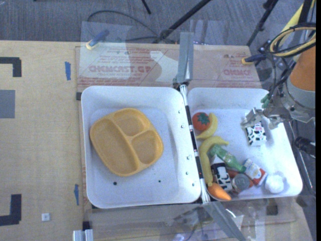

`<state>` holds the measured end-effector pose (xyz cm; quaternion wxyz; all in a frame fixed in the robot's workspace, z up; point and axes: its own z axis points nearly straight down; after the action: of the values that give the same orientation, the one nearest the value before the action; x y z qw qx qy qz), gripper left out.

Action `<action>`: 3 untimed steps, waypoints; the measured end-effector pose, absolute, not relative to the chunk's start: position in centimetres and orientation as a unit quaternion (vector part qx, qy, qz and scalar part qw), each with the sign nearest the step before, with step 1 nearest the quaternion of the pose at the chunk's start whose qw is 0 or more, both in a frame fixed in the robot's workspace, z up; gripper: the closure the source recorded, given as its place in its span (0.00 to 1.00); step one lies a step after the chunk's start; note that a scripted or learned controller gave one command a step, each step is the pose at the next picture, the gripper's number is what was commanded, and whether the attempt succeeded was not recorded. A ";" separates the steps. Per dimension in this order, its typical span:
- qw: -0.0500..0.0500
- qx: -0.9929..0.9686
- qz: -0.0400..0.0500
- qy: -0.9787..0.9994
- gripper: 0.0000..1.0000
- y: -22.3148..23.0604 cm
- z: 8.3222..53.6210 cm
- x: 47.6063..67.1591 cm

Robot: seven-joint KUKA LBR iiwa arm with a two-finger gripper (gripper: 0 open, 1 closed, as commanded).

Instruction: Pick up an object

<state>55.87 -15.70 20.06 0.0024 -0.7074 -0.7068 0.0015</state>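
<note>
Camera view: pincer (254, 118) low in right bin (286, 185), just above black-and-white carton (256, 134); open or closed state cannot be told. Carton apart from clutter lying along bin's left and lower walls: tomato (201, 120), banana (206, 152), green bottle (228, 159). Judged step: approach, nothing gripped. Next: descend squarely over carton, close.

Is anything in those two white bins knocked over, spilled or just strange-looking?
Nothing looks spilled or broken. The yellow divided plate lies flat but turned at a slant in the left bin. In the right bin, the toy food is jumbled along the near side, with a banana and a carrot against the divider.
</note>
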 end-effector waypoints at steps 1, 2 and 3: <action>0.003 -0.737 0.002 -0.675 0.00 -14.0 23.5 53.0; -0.012 -0.660 -0.004 -0.751 0.00 -16.6 11.7 55.9; -0.002 -0.659 -0.002 -0.752 0.00 -12.1 8.5 50.0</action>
<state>50.02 -12.09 8.55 -0.0024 -0.6590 -0.7521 -0.0021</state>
